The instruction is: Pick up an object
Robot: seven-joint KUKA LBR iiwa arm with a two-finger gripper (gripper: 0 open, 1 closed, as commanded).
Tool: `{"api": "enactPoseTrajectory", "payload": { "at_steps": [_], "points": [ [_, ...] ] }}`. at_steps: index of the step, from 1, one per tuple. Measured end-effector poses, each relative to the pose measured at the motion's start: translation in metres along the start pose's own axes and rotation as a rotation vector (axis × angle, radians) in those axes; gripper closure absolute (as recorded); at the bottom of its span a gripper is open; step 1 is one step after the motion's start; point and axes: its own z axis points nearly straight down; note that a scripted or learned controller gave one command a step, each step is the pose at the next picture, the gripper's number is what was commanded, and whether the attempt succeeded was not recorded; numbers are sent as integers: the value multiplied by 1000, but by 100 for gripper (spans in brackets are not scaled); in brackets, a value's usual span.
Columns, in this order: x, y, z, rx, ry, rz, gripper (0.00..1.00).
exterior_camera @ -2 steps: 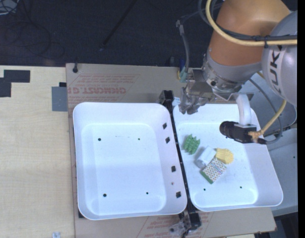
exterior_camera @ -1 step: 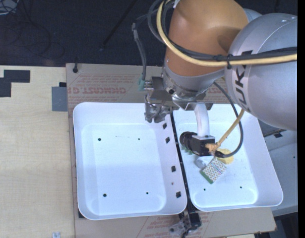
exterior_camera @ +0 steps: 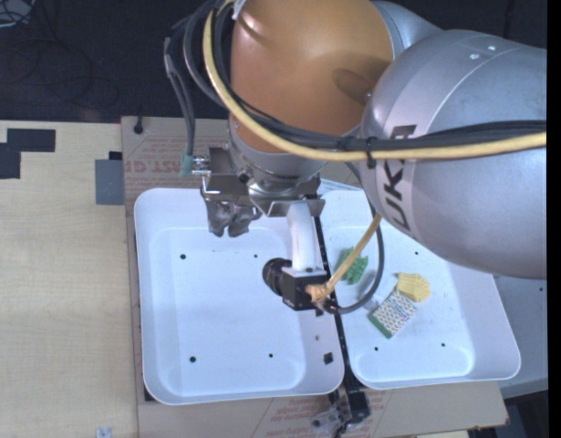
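Gripper (exterior_camera: 230, 224) hangs over the left shallow white plastic bin (exterior_camera: 171, 372); its state I cannot tell. A yellow-and-patterned packet-like object (exterior_camera: 399, 307) lies in the right bin (exterior_camera: 481, 359), near a small green piece (exterior_camera: 353, 267).

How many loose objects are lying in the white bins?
3, all in the right bin: a green piece near the divider, a yellow piece, and a patterned packet beside it. The arm may hide others.

Two white bins (exterior_camera: 171, 245) sit on tan cardboard (exterior_camera: 161, 162) printed in red. In the right-hand bin lie a green piece (exterior_camera: 353, 267), a yellow piece (exterior_camera: 412, 286) and a checked packet (exterior_camera: 394, 315). The arm (exterior_camera: 462, 153) is grey with an orange band (exterior_camera: 298, 53).
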Motion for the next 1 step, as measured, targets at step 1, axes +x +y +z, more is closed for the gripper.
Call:
{"api": "enactPoseTrajectory", "payload": {
  "at_steps": [1],
  "points": [
    [6, 58, 35, 1, -5, 9, 100]
  ]
}}
